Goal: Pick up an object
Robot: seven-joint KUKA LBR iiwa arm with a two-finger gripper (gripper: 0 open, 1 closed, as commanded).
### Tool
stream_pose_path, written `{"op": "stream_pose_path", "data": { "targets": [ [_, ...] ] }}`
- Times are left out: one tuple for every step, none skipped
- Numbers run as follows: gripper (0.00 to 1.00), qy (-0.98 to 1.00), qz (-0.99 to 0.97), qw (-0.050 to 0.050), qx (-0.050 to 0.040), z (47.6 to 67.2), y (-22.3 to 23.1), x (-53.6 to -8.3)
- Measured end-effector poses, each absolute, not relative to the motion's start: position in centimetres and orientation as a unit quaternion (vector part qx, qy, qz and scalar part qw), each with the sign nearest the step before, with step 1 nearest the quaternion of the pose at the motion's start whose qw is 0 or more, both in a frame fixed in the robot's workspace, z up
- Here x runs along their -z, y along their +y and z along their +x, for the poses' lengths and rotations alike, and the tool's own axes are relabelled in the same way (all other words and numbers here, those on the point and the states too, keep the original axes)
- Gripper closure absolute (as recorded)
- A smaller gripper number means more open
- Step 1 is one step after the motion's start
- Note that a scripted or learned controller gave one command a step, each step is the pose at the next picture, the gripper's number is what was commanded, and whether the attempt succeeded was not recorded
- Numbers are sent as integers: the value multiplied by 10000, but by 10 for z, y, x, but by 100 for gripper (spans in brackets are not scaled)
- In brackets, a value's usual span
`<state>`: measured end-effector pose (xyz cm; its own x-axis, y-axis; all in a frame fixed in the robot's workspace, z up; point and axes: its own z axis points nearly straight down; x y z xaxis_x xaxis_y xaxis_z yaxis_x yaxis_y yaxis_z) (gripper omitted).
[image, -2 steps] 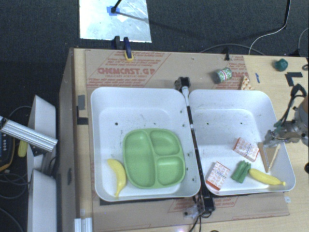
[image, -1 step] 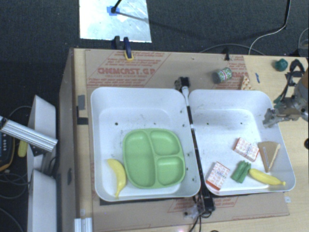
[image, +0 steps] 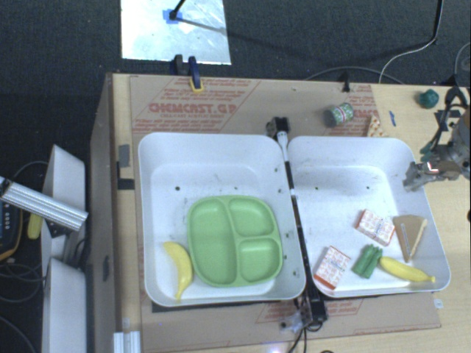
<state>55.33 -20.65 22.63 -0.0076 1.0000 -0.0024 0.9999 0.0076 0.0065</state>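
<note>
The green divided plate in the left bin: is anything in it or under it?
The green plate holds nothing in its three compartments. A yellow banana lies beside it on the left bin floor. Whatever is beneath the plate is covered.

Both white bins (image: 221,153) below me look like smooth, slightly glossy plastic. The green divided plate (image: 235,240) is matt plastic, the bananas (image: 179,268) shiny and waxy. The bench board (image: 221,101) is dull printed cardboard; beyond it lies a gleaming metal sheet (image: 174,19).
</note>
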Motion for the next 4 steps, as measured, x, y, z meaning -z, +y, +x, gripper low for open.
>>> {"op": "stream_pose_path", "data": {
  "targets": [
    [100,7111,7030,47,-23,554,-207,-237],
    [100,7125,7016,61,-31,555,-207,-248],
    [100,7140,7001,77,-39,556,-207,-259],
    [100,7086,7056,10,-4,540,-179,-254]
  ]
}}
